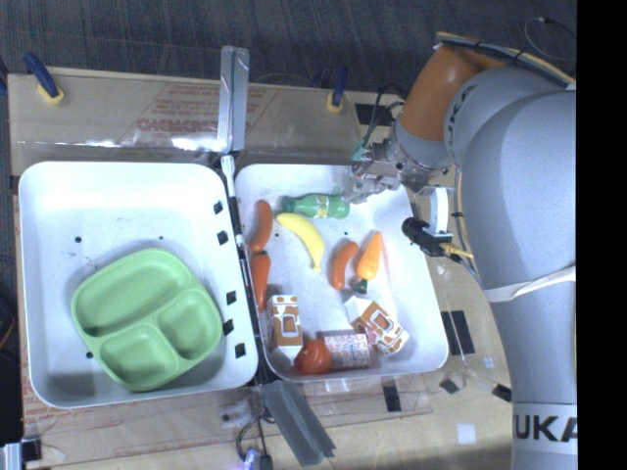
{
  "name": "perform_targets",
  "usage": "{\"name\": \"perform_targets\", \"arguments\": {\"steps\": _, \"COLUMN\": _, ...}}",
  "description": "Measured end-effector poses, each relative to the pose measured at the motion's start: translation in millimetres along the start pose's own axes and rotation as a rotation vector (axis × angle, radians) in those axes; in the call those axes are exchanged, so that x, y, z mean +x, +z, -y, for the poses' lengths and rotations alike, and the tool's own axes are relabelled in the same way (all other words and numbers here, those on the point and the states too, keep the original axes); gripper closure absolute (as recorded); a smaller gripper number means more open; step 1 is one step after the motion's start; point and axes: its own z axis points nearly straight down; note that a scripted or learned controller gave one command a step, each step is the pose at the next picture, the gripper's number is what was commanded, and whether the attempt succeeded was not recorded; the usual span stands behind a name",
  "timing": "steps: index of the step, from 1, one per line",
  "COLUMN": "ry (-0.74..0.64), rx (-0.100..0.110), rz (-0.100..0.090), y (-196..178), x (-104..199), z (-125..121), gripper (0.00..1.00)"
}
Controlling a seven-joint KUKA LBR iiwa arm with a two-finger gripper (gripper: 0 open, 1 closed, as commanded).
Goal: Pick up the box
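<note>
Two small orange-and-white boxes lie in the right bin [421,302]. One box [285,323] is near the bin's front left, beside the divider. The other box [380,327] lies tilted at the front right. My gripper [376,180] hangs over the far right corner of that bin, just right of a green bottle [317,206], and well away from both boxes. Nothing shows between its fingers.
The right bin also holds a banana [304,237], two carrots [356,259], two red-orange sausages [262,251], a red tomato [313,357] and a can [346,349] on its side. A green compartment tray [147,316] sits in the left bin [59,194]. The arm [509,184] fills the right side.
</note>
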Motion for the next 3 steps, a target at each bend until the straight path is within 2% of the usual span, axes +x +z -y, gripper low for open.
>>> {"name": "perform_targets", "arguments": {"steps": 1, "ry": 0.404, "rx": 0.027, "rz": 0.004, "y": 27.4, "x": 85.2, "z": 58.1, "gripper": 1.00}}
{"name": "perform_targets", "arguments": {"steps": 2, "ry": 0.923, "rx": 0.030, "rz": 0.010, "y": 27.3, "x": 94.3, "z": 121.3, "gripper": 1.00}}
{"name": "perform_targets", "arguments": {"steps": 3, "ry": 0.813, "rx": 0.025, "rz": 0.007, "y": 24.8, "x": 86.2, "z": 197.2, "gripper": 1.00}}
